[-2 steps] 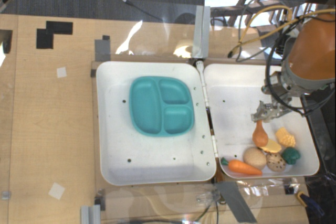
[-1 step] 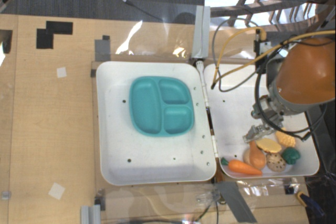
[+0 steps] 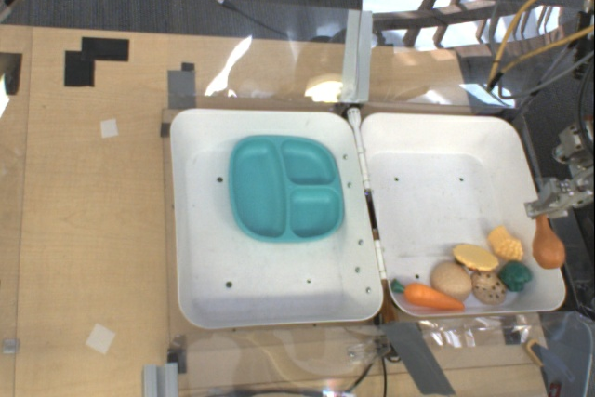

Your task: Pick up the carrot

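Carrot (image 3: 432,297) lies, as we see it, at the right bin's (image 3: 437,153) front edge beside the other toy foods, while the gripper (image 3: 558,200) at the right rim perhaps holds nothing, its state unreadable to us.

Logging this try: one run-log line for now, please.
carrot: right bin, near edge, not gripped | gripper: at bin's right rim | pear: just below it

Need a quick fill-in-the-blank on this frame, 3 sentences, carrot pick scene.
1. The carrot lies in the ____ bin, by its near wall.
2. The teal divided plate sits in the ____ bin.
3. The carrot's leafy end is coloured ____.

Missing words: right; left; green
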`<state>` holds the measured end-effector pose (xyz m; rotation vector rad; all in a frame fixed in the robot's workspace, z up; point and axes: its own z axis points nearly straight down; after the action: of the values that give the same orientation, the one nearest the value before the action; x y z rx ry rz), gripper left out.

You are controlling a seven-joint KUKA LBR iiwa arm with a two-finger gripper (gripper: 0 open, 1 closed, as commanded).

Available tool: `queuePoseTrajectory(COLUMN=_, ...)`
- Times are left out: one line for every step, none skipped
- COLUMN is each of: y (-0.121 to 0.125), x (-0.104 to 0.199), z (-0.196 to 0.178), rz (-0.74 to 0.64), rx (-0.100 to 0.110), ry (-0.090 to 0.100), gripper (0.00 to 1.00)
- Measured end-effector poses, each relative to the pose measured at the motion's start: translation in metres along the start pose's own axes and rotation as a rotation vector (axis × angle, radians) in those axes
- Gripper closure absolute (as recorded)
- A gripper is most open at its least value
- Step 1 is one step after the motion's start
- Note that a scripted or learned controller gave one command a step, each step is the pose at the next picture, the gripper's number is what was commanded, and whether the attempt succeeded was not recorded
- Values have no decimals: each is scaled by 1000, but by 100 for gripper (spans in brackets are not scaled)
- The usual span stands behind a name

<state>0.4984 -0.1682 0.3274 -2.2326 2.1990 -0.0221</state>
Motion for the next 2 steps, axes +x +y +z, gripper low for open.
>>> queuePoseTrajectory(y=8, x=19, z=157, rz=-191, rx=-16, ry=-11, gripper=100)
queuePoseTrajectory(y=-54, x=-12, z=200, rz=113, rx=-11, ry=-8, gripper=100)
